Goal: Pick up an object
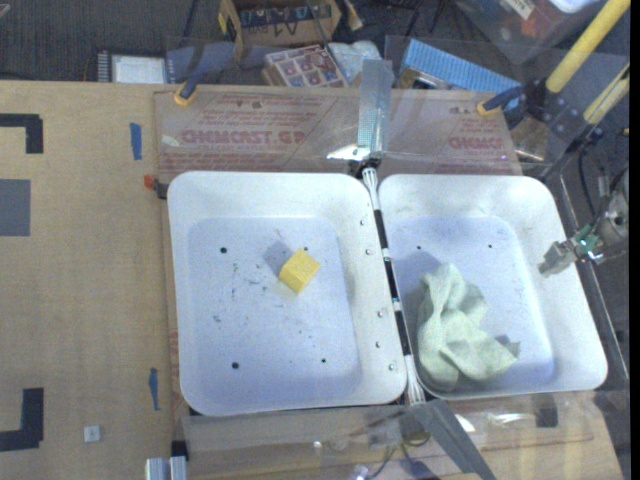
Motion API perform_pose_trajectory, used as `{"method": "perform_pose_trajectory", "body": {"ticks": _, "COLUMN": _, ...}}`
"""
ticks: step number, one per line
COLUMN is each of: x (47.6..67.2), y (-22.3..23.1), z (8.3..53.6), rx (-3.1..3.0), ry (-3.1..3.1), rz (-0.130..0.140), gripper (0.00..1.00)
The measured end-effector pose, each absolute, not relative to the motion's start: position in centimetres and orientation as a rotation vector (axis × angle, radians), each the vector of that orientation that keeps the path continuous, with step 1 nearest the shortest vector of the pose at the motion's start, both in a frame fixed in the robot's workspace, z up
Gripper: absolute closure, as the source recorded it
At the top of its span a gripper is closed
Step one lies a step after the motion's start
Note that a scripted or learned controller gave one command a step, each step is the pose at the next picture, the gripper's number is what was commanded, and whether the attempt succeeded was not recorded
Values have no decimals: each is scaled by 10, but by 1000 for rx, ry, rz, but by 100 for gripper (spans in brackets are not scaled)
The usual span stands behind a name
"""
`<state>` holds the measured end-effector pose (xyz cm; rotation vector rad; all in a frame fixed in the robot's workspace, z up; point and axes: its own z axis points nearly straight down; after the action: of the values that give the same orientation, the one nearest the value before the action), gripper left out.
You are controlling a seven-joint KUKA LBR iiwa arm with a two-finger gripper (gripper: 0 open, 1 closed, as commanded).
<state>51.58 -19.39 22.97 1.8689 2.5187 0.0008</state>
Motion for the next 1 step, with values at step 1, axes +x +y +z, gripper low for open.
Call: {"method": "perform_pose_trajectory", "body": {"ticks": 1, "x": 505, "y": -117, "z": 191, "rx": 1905, "ry": 2498, "rz": 0, "gripper": 100}}
